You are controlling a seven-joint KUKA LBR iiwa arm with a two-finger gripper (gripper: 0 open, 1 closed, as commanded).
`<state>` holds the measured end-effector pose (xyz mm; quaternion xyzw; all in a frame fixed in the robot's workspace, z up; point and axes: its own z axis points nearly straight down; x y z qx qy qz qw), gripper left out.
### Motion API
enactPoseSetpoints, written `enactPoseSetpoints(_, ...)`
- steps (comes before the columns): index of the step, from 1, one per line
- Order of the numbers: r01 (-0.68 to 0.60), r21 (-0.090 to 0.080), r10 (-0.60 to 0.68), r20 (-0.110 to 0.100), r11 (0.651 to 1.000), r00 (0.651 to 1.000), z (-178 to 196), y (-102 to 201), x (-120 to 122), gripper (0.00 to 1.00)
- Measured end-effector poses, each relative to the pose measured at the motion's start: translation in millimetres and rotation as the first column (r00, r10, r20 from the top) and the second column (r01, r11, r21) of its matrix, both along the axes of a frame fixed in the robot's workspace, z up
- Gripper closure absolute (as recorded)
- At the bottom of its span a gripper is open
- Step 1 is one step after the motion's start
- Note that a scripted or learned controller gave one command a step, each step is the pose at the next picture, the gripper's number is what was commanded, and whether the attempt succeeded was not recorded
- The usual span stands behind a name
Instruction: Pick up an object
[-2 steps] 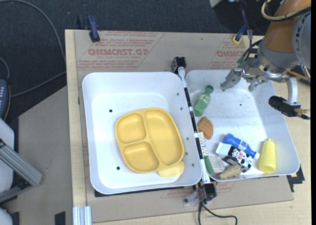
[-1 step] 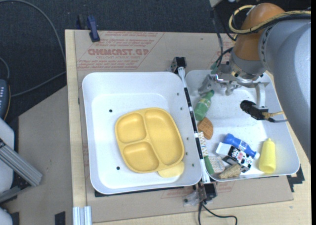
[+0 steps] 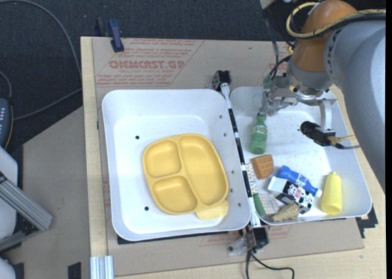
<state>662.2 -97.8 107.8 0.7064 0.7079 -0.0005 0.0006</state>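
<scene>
The gripper is hanging in the right bin, just at the bottle's cap end, by the left wall. Whether it is apart or clamped, I cannot tell.

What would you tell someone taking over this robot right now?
Gripper: low in the right bin, at the cap end of the green bottle; unclear whether it holds it.
Things: the right bin also has a brown square, a blue-white carton and a yellow bottle. The yellow tray sits in the left bin.
Done: nothing clearly lifted.
Left: grasp one object and raise it.
</scene>
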Motion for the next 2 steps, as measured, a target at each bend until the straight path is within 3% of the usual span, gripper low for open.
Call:
enactPoseSetpoints(1, 0.0, 0.0, 0.0, -0.001, 1.0, 1.0, -0.3, 0.2, -0.2, 0.0)
enactPoseSetpoints(2, 0.002, 0.002, -0.002, -0.002, 1.0, 1.0, -23.7, -4.3, -68.3, 0.0)
